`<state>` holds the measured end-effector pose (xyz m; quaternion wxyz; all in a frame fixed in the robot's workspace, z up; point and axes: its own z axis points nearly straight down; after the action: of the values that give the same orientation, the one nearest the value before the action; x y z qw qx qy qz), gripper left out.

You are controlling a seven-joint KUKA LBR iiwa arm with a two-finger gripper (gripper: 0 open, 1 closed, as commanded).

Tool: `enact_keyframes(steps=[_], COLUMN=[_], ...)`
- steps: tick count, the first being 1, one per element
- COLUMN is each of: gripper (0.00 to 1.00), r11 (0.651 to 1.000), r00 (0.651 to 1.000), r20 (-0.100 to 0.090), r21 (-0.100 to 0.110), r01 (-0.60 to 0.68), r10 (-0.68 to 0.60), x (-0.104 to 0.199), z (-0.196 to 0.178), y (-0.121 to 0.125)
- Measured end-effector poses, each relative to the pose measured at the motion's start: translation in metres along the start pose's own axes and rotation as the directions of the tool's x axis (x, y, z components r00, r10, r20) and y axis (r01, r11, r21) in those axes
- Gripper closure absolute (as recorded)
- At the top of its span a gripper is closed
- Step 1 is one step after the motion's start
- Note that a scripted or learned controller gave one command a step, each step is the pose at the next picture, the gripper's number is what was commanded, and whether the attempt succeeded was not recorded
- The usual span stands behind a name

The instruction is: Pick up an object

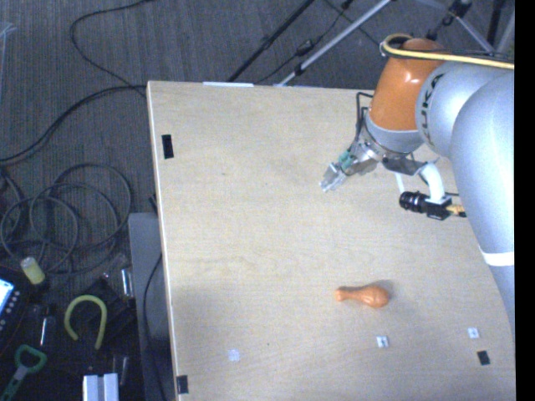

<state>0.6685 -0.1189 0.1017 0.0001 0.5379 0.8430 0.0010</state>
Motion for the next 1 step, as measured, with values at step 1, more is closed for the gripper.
enact_keyframes(steps=[1], gripper=[1.0], r11=[0.985], r00=[0.985], r20=[0.001], r21=[0.002], r01=[-0.172], r10=[0.172], x=[0.0557], z=[-0.0817], y=[0.0259])
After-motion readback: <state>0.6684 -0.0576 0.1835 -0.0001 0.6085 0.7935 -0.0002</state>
